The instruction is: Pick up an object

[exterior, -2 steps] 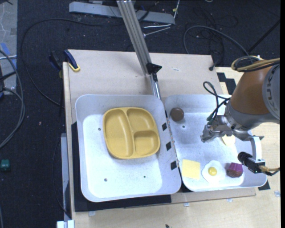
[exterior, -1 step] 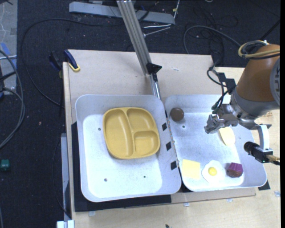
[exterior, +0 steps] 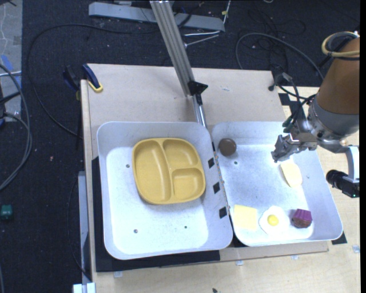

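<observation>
Light wooden bench [exterior: 148,94] on dark carpeted floor [exterior: 46,51].
Black cables [exterior: 40,103] looped over floor at left and top; slanted grey metal pole [exterior: 174,46] crossing bench from above; blue-and-yellow clamp [exterior: 91,78] at bench's far left corner; grey metal base [exterior: 154,14] along top edge.

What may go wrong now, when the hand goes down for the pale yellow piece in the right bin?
The hand sits above the top end of the pale yellow piece, not its middle, so it may slip out. The piece looks flat and hard to grip. It lies near the right bin wall.
</observation>
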`<state>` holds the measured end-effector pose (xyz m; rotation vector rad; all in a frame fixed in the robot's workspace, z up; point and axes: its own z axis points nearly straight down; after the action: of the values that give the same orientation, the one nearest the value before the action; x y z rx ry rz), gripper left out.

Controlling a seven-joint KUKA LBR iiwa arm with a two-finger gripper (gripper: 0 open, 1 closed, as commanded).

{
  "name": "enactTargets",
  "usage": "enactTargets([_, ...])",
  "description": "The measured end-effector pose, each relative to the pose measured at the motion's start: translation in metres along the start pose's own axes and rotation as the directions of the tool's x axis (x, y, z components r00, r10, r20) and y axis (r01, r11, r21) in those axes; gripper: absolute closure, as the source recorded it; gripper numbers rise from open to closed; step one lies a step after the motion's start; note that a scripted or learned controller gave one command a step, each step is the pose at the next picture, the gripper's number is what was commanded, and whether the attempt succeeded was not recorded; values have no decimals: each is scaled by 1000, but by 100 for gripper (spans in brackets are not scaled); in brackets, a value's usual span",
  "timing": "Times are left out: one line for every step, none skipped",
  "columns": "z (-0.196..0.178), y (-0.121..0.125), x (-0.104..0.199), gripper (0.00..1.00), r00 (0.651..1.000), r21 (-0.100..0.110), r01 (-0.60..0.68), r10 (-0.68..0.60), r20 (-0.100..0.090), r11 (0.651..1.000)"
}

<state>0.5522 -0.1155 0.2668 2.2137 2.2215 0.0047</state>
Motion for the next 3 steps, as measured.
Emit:
enactTargets([-4,17,50,100,1000,3,4,-4,-2,1000])
enactTargets([11,24,107,100,1000,7,5,-5,-3,1000])
enactTargets([26,39,155,100,1000,6,4,-4,-2,1000])
